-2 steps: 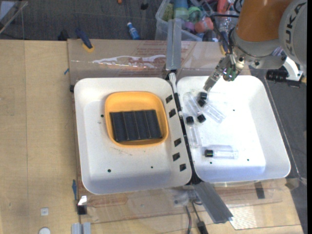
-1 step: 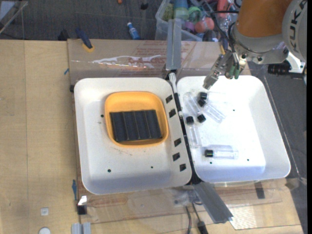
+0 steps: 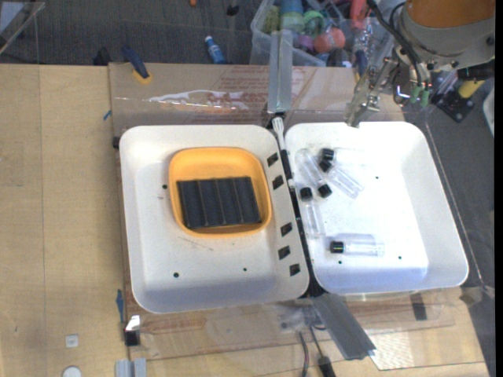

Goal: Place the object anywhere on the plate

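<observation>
Plate: orange plate (image 3: 218, 161) sits in the left bin (image 3: 149, 210), with a dark ribbed slab (image 3: 219, 202) lying flat across its middle.
Objects: several clear vials with black caps lie in the right bin (image 3: 409, 210); a cluster (image 3: 324, 175) is near the divider between the bins, and one vial (image 3: 357, 247) lies on its side lower down, apart from the rest.
Pincer: the pincer (image 3: 363, 104) hangs above the far rim of the right bin, tilted, with nothing between its fingers; whether it stands wide or narrow I cannot tell from this angle.
Arm: the grey arm with its orange band (image 3: 452, 2) enters at the upper right, with cables and fittings crowding the wrist.
Stage: my reading is that no vial is picked yet, so the grasp comes first.
Risk, grasp: the vials are clear, round and lying flat (likely to roll or squirt out of a pinch), and the clustered ones touch or nearly touch, so closing on one may nudge its neighbours.
Risk, carry: the raised divider between the bins could catch a low-carried vial.
Risk, release: the slab covers much of the plate, so a vial dropped on its ribs or the sloped rim may roll off into the bin.
</observation>
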Controlling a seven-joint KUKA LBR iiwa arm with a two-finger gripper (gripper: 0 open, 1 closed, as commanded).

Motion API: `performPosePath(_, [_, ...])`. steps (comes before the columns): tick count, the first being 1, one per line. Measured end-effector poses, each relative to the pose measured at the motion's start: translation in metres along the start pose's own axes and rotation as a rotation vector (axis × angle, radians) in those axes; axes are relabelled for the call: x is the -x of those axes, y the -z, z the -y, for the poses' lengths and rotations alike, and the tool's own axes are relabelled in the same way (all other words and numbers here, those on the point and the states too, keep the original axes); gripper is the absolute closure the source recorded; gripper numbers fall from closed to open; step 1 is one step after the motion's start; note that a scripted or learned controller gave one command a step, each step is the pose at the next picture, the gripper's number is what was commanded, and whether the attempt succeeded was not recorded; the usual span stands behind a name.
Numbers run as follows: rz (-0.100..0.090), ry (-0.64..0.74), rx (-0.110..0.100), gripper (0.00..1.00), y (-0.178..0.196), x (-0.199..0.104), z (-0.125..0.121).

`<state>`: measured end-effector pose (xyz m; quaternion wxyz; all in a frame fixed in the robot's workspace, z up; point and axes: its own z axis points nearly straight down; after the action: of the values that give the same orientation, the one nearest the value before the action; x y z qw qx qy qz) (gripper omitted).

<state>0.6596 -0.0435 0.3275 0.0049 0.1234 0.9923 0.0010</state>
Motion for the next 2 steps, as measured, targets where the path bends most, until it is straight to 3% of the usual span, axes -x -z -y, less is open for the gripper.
performPosePath(1, [0.001,0.221,0.000,1.00,0.047,0.016,0.056])
performPosePath(2, [0.002,0.420,-0.001,1.00,0.068,0.029,0.098])
